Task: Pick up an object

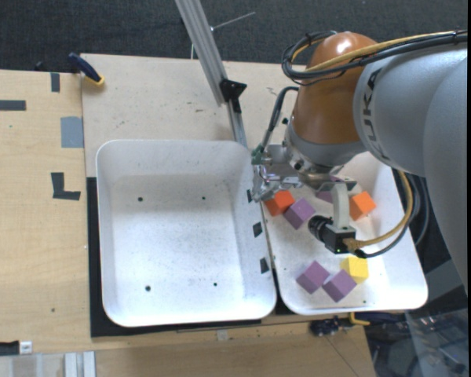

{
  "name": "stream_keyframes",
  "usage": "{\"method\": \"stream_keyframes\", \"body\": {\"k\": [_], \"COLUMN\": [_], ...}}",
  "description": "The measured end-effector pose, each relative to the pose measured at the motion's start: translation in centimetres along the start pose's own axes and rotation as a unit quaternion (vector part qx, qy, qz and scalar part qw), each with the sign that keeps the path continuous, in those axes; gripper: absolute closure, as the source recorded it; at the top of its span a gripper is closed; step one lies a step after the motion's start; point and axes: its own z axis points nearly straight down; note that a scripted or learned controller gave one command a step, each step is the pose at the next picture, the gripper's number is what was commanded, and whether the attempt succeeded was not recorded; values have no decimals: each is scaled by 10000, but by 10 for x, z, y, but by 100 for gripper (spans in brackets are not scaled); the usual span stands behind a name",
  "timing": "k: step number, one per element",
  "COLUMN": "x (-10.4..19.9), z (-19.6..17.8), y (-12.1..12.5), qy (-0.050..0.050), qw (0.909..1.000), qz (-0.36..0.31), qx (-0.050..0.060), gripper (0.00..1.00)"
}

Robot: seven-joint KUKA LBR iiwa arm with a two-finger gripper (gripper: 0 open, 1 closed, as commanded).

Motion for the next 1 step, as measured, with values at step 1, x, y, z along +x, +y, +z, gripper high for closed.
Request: {"method": "stream_keyframes", "body": {"k": [1], "x": [52], "z": [-7], "y": [-23], "qy": [-2], "qw": [10000], "qz": [-3], "qx": [3], "gripper": [100]}}
